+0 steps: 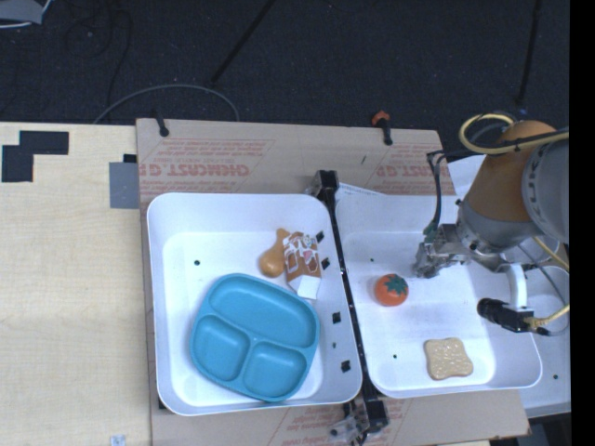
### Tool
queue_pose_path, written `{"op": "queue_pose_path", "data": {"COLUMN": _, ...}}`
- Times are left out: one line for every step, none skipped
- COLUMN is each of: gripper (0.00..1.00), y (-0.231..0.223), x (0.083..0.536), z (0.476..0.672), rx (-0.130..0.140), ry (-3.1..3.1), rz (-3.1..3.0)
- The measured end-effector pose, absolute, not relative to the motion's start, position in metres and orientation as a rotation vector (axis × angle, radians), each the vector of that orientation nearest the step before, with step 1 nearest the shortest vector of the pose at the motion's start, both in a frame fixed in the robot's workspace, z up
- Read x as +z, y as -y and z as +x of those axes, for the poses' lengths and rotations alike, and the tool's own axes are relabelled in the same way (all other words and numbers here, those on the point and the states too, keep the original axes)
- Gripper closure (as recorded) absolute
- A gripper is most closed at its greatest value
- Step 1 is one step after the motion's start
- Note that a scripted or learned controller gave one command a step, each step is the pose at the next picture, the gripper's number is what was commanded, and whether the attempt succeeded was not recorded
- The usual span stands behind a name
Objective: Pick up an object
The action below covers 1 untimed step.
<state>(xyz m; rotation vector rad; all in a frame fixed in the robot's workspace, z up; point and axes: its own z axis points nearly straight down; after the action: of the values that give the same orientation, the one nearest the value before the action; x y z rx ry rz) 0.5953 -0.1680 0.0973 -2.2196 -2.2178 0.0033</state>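
Observation:
A small orange-red tomato-like toy [391,289] with a green top lies in the right bin [521,365], near its left side. A tan slice of toast [448,359] rests near that bin's front edge. My gripper [433,260] hangs over the right bin just right of the tomato toy and a little behind it, with nothing visible between its fingers. In the left bin [177,249] a blue divided plate [253,335] lies at the front, and a brown-and-white toy [293,255] sits behind it against the right wall.
A black divider [339,286] runs between the two bins. Cables loop around the arm's orange band [502,170] at the right. A brown cardboard sheet [279,156] lies under both bins, with pale bench to the left.

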Motion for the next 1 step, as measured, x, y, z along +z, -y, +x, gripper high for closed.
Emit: {"op": "queue_pose_path", "data": {"gripper": 1.00, "y": 0.1614, "x": 0.1422, "z": 0.5946, "rx": -0.001, "ry": 2.224, "rz": -2.220}}
